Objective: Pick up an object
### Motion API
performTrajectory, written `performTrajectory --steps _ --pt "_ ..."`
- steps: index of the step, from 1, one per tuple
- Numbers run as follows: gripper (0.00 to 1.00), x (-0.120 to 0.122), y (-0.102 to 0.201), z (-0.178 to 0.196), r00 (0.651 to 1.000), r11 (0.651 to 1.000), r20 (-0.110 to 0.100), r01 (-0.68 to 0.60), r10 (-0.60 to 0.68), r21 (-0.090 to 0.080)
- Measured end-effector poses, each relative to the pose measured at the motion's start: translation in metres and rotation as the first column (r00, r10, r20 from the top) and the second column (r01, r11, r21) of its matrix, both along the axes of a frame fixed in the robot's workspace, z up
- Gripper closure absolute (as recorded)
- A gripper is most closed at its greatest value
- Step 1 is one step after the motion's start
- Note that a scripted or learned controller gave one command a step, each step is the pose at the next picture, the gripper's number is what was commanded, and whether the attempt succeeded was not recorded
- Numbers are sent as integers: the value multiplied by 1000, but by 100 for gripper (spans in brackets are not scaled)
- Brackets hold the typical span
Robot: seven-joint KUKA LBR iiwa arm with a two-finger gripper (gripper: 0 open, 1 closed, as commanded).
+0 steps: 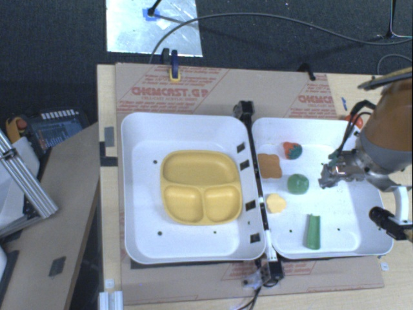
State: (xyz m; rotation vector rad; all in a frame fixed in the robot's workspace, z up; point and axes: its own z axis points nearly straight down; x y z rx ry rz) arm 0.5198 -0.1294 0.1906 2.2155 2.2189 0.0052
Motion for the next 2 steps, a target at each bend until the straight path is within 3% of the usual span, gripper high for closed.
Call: performTrajectory --steps 1,2 --pt "100 4 1 64 1000 1000 2 -3 3 0" --pt "100 17 44 61 1000 1000 -3 -7 7 2"
